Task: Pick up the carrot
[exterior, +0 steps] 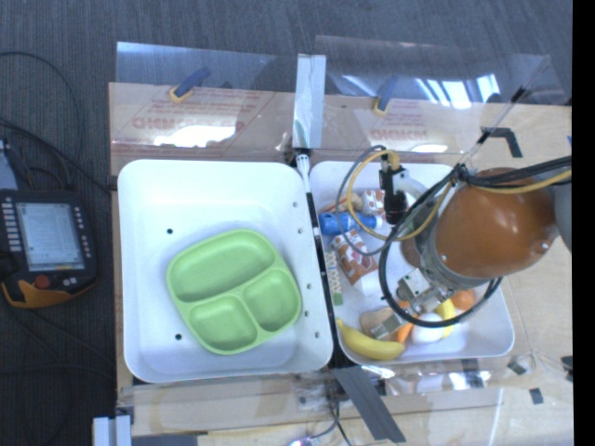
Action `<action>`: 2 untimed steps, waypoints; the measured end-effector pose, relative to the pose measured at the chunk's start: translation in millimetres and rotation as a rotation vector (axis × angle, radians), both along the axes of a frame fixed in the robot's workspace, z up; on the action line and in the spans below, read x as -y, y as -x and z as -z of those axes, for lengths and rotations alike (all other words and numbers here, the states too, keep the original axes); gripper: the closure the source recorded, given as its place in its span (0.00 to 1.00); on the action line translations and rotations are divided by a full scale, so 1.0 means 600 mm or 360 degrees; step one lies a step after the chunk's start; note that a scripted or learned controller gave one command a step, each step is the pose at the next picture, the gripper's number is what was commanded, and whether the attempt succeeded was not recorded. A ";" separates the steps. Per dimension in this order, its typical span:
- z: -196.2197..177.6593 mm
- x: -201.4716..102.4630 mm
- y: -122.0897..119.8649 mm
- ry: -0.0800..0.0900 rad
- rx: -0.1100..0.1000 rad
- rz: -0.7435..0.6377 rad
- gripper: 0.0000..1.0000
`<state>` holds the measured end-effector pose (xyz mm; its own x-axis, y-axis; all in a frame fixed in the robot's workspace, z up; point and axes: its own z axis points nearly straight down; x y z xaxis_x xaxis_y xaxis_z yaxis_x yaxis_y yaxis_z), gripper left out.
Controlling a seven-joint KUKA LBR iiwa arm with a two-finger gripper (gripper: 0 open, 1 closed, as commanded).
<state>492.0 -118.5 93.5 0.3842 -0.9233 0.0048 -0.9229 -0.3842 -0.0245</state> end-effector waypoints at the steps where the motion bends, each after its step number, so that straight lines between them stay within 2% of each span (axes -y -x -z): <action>1: -0.016 -0.004 0.000 -0.0004 -0.0007 0.0001 1.00; 2: -0.235 0.031 -0.005 0.0008 -0.0033 -0.0426 1.00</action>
